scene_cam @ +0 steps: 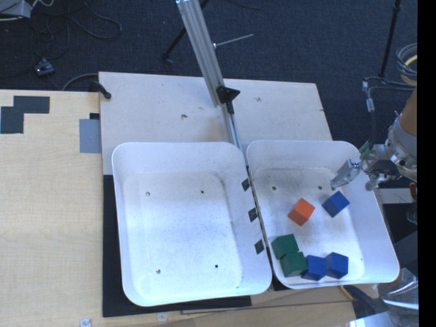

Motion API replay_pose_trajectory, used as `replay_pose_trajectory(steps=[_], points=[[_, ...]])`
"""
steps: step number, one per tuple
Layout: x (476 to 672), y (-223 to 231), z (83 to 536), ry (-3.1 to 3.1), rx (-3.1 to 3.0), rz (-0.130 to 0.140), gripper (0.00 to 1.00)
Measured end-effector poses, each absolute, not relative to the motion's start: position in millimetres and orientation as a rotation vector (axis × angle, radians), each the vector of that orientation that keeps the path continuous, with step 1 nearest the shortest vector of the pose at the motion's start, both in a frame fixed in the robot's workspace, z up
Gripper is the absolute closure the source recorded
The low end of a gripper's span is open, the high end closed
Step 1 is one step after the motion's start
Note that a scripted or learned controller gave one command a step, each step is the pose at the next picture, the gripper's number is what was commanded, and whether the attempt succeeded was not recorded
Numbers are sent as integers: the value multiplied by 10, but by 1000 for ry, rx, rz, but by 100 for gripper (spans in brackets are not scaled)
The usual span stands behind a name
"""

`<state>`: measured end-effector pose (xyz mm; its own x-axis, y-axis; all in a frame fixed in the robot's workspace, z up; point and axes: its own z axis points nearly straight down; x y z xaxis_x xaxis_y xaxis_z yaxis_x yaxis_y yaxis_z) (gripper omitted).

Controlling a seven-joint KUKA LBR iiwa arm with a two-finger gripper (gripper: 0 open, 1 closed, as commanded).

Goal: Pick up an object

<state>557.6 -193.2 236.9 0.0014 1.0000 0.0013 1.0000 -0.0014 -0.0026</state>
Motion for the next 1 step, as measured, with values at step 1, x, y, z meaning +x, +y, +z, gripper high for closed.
replay_pose_trajectory(steps=[1], points=[[5421,-1263,892,-2224,-2220,1,0]])
